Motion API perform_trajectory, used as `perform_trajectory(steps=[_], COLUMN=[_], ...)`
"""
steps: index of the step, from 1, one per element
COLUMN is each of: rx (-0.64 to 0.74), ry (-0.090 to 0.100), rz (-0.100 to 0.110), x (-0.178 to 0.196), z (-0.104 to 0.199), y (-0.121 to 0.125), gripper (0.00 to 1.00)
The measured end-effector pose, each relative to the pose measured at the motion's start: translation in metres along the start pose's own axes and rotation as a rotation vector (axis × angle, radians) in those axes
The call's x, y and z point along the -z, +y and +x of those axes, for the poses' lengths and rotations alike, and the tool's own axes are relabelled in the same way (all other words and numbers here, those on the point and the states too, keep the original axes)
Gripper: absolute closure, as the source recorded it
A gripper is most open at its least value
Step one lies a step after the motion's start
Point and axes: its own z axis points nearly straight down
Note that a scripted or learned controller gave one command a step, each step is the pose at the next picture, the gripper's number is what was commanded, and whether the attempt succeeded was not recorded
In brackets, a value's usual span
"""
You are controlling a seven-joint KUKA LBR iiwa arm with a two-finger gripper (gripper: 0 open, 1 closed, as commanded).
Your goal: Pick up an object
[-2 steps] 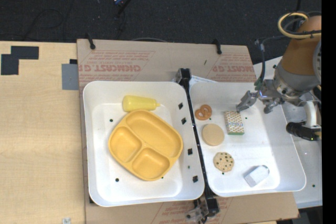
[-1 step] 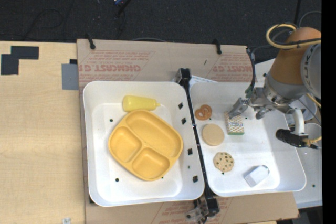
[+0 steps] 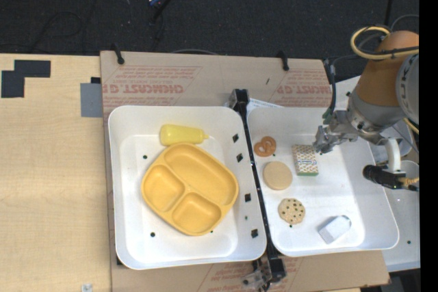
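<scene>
Too small and dark to tell the gripper [image 3: 323, 141] fingers apart. Arm [image 3: 383, 89] cut off at the right. Print on the little box [image 3: 306, 160] too tiny to read. Yellow bottle [image 3: 181, 135] partly tucked behind the yellow plate [image 3: 189, 188].

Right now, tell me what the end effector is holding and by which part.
Nothing that can be seen. The end effector hangs just above and right of the small green-patterned packet in the right bin, with no object between its tips.

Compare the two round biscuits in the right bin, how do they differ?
The plain biscuit is pale tan and unmarked; the chip cookie is speckled with dark spots. The plain biscuit looks slightly larger and lies farther from the camera than the chip cookie. Both are round and lie flat in the right bin.
</scene>
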Motion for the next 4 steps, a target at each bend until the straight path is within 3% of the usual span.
perform_trajectory(steps=[1, 2, 4], rx=[-0.002, -0.001, 0.001], ry=[-0.002, -0.001, 0.002], rz=[-0.008, -0.005, -0.002], x=[0.063, 0.086, 0.086], z=[-0.003, -0.004, 0.101], y=[0.005, 0.005, 0.010], gripper=[1.00, 1.00, 1.00])
